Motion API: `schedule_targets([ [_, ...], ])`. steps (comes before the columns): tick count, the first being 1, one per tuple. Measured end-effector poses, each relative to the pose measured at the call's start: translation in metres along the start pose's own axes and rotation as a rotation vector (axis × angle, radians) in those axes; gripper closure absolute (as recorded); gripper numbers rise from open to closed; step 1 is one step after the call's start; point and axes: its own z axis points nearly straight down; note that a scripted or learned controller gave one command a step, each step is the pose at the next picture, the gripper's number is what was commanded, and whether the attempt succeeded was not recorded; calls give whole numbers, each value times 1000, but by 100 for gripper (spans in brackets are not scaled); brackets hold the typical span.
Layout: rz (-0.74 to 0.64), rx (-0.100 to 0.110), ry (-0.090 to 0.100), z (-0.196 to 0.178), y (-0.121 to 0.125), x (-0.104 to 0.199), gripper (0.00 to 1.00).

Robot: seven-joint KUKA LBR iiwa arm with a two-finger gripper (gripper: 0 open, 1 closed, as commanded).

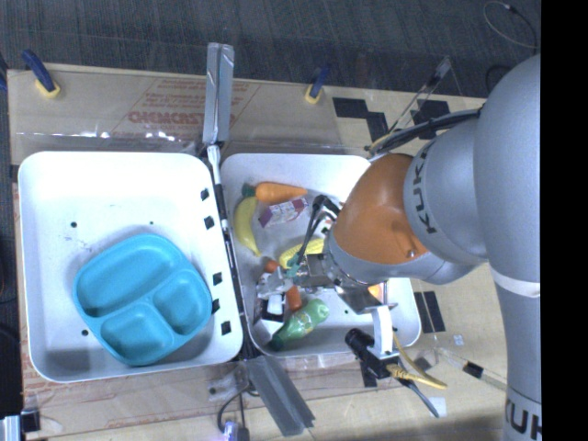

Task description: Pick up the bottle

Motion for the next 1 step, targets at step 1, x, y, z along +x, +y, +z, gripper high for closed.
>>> schedule_targets([
  [1, 74, 9, -2, -91, 48, 3, 0],
])
